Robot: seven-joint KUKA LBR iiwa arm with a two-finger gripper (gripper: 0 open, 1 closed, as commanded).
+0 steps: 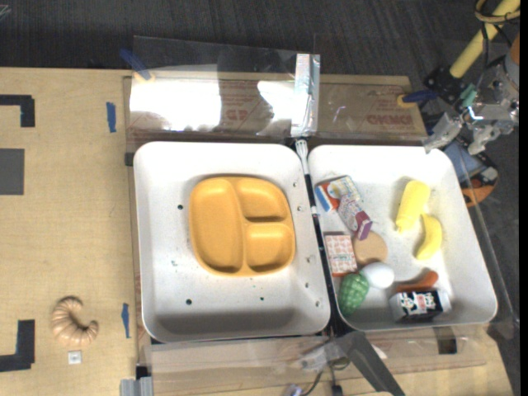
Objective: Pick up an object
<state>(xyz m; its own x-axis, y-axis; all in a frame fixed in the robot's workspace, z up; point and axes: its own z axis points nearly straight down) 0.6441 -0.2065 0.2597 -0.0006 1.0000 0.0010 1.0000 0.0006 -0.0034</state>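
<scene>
Gripper (477, 126) sits at two o'clock off the right bin (470, 221); I cannot tell how it stands. Toys crowd that bin: bananas (419, 217) at three o'clock, carton (419, 303) at five. I see a yellow tray (242, 223) in the left bin (157, 221).

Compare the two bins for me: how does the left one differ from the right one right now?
The left bin holds one large thing, a yellow divided tray lying flat at its middle; the right bin holds many small things, among them a banana, a green ball and a white egg. The left bin shows much bare white floor; the right bin is crowded along its left side. Both are shallow, white and sit side by side.
</scene>
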